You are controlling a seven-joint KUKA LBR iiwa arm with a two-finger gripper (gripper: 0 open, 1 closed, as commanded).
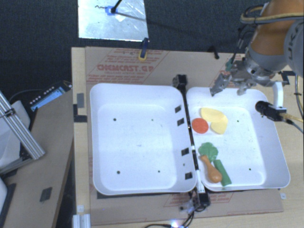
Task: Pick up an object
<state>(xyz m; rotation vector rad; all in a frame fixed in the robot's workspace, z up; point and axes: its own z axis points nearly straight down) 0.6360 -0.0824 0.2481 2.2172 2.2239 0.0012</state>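
Toys [212, 120] in right bin [266, 151] — claw [230, 88] above

Two white bins sit side by side on the bench. The left bin [137, 137] and the right bin [251, 141] meet along a black divider. In the right bin lie a yellow piece [214, 119], an orange disc [200, 125], and a green object [209, 151] beside a tan wooden tool [211, 170]. The gripper [230, 87] hangs open above the right bin's far edge, holding nothing.

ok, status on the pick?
Gripper open, holding nothing, over right bin's far rim. Yellow piece, orange disc, green piece untouched. Nothing blocking.
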